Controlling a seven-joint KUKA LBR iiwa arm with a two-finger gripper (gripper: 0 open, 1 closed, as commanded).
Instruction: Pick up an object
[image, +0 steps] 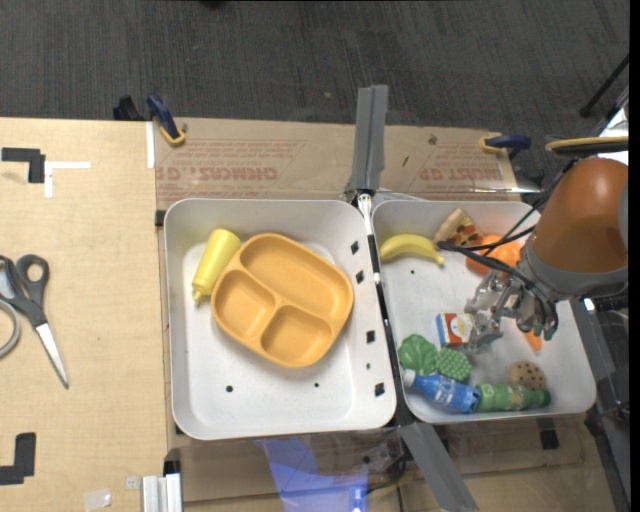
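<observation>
Gripper (487, 318) first: we see the metal two-finger tool hanging low over the right white bin (400, 300), but its fingers are a tangle of bright parts and we cannot tell whether they are spread or pressed together, nor whether anything sits between them. Just to its left, nearly touching it, lies the small red, white and blue carton (453, 328), which we judge the likeliest thing to pick; its long axis runs roughly up and down the view, and its print is too small for us to read. Below and left of the gripper lie a green leafy toy (422, 353) and a blue bottle (447, 394); below it, a brown cookie (526, 376). Farther off, above and left, rests a yellow banana (410, 247), long axis across the view. Beyond the bins, brown cardboard (240, 160) bears mirrored lettering we cannot reliably read.
</observation>
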